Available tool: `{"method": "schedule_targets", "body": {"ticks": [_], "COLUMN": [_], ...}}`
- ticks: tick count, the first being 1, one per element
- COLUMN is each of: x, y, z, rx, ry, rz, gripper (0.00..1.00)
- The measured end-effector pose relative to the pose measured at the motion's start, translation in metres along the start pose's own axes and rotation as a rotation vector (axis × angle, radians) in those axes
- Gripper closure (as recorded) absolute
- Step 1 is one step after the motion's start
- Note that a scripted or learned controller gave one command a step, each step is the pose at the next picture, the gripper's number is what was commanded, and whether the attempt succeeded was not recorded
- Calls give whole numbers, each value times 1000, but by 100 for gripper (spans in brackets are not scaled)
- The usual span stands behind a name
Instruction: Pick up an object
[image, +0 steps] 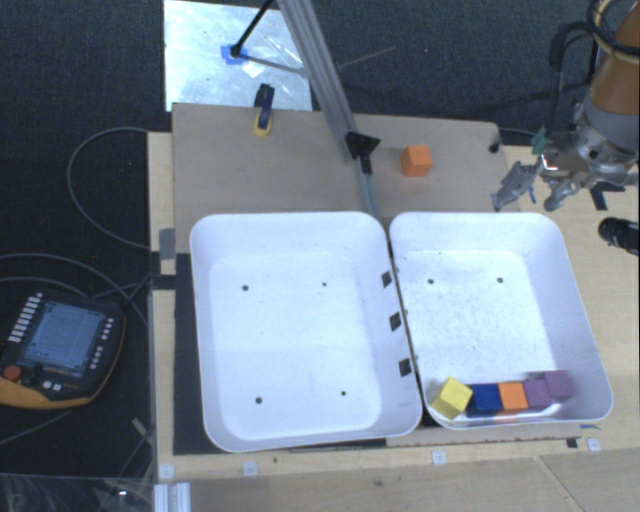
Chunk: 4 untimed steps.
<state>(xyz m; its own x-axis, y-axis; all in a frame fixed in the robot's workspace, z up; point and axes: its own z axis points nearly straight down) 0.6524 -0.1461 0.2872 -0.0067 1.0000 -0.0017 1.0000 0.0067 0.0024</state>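
Along the near wall of the right bin lies a row of small blocks: a yellow block, a blue block, an orange block and a purple block. My gripper hangs above the bench at the right bin's far right corner, far from the row. Its two fingers are spread apart with nothing between them. Another orange cube sits on the bench beyond the bins, left of the gripper.
The left bin stands beside the right one. A grey pole slants across the far bench, with a blue clamp nearby. A control pendant lies on the floor at the left, with cables.
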Motion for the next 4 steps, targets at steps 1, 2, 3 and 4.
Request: {"method": "schedule_targets", "body": {"ticks": [1,2,3,4], "x": [20,-32,-57,36], "y": [21,-31,-123,-86], "z": [4,22,6,-73], "rx": [-3,4,2,-9], "ry": [0,-1,-1,2], "rz": [-1,12,11,-8], "gripper": [0,0,0,0]}}
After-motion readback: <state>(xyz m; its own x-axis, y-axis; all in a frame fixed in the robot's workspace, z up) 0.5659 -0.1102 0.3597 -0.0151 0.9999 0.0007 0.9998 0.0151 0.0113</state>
